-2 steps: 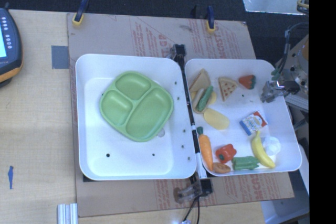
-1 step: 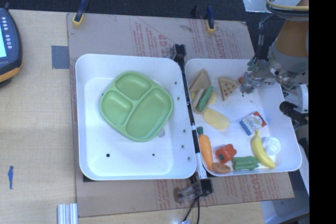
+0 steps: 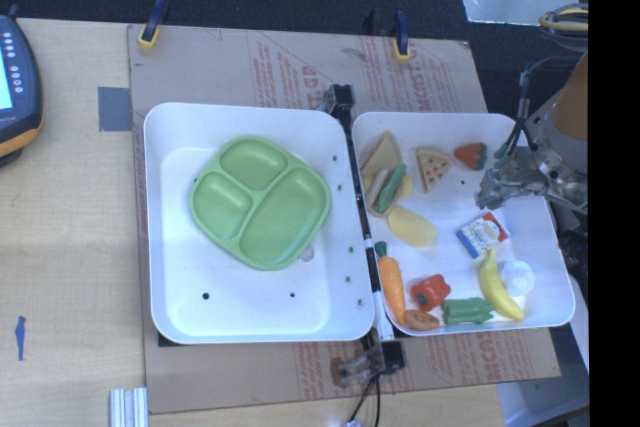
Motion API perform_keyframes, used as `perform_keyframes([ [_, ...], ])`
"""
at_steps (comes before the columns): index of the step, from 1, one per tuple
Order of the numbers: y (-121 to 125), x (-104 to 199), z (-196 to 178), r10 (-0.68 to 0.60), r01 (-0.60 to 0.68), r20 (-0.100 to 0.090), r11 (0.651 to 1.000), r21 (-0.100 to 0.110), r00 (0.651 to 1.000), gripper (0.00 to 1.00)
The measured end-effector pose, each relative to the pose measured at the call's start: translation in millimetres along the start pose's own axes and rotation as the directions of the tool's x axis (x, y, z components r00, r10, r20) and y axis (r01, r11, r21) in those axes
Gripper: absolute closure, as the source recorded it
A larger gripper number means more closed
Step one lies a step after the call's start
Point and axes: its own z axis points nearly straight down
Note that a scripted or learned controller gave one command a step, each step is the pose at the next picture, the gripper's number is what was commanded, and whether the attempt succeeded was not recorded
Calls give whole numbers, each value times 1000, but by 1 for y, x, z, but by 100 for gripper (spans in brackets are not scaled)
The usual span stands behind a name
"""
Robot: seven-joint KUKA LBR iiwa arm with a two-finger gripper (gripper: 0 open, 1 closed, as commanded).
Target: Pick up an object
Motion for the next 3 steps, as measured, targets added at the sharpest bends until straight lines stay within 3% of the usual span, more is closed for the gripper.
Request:
perform_keyframes([
  [1, 1, -13, -30, 0, 0, 2, 1000, -6, 1000, 100],
  [2, 1, 11, -31, -5, 5, -1, 1000, -1, 1000, 100],
  [3, 4, -12, -20, -1, 1, 2, 1000, -3, 1000, 100],
])
